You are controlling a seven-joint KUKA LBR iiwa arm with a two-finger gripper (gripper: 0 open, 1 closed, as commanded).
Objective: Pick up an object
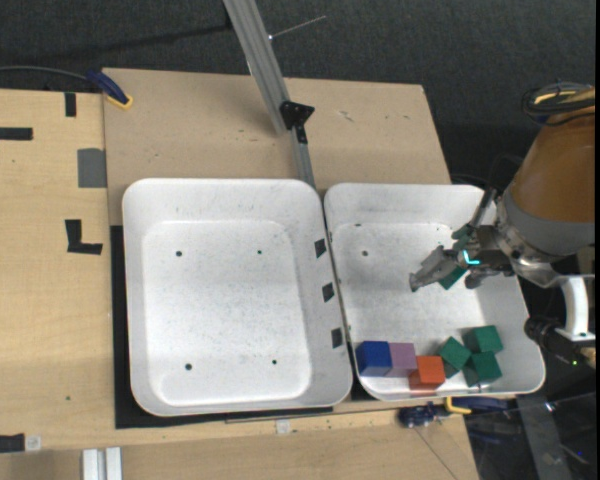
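My gripper [442, 271] hangs over the right bin [400, 213], its fingers closed on a small green block [452, 277] (only part of it peeks out between them). At five o'clock from it, against the bin's near wall, sit the other blocks: three green cubes [475, 353], an orange block [428, 371], a lilac block [403, 356] and a blue block [374, 357] in a row. At nine o'clock lies the left bin [220, 198], on the wooden desk [40, 268].
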